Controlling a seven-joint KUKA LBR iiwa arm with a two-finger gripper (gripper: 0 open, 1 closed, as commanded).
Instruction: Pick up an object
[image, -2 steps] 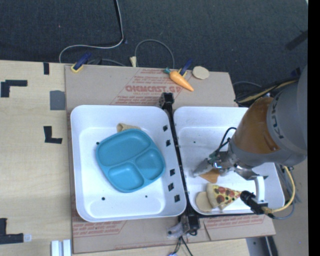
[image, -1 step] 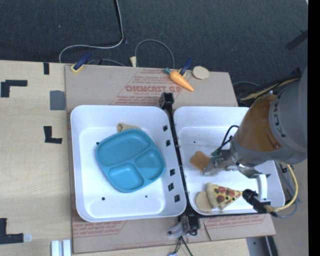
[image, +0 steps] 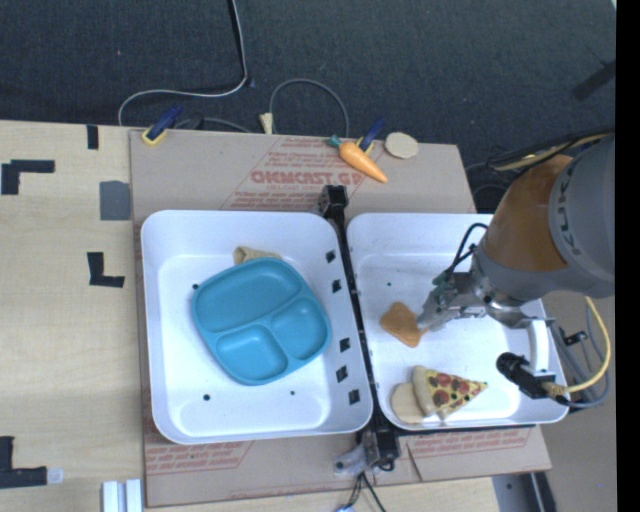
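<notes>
In the right bin (image: 400, 238) lie a tan toast-shaped piece (image: 399, 323), a pizza slice (image: 449, 389) and a pale round piece (image: 405, 402) beside the slice. My gripper (image: 433, 312) hangs low over the right bin, just right of the tan piece and touching or nearly touching its edge. The left bin (image: 165, 300) holds a blue divided plate (image: 261, 320) with a tan piece (image: 255, 255) peeking out behind it.
Behind the bins, a toy carrot (image: 362, 162) and a beige disc (image: 402, 146) lie on the cardboard sheet. A black divider (image: 346, 290) runs between the bins. Cables cross the dark floor at the back.
</notes>
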